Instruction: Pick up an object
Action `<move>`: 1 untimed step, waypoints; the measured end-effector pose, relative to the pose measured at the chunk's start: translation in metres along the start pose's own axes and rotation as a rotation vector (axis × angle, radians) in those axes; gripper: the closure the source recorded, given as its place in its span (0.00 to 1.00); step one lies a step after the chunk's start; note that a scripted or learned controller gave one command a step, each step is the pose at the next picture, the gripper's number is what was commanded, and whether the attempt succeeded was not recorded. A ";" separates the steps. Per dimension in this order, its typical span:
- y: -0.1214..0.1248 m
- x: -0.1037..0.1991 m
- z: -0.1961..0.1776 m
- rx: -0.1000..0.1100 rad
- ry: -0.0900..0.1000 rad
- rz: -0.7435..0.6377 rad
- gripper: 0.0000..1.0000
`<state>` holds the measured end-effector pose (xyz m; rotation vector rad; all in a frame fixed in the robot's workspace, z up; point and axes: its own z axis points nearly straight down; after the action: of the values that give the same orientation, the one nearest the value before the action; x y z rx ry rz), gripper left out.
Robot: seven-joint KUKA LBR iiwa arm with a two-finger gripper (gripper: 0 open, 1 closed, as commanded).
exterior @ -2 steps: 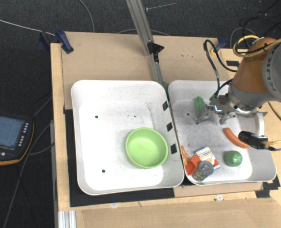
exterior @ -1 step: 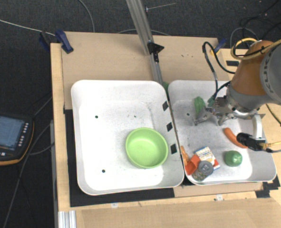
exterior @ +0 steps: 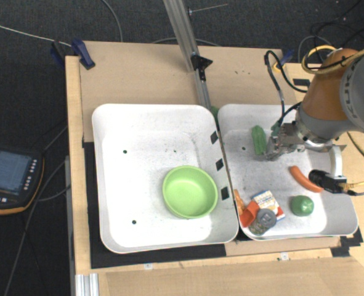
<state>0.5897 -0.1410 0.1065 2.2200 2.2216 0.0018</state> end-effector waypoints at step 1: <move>0.007 0.006 -0.047 -0.003 -0.001 0.000 1.00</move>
<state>0.5970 -0.1352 0.1533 2.2180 2.2200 0.0043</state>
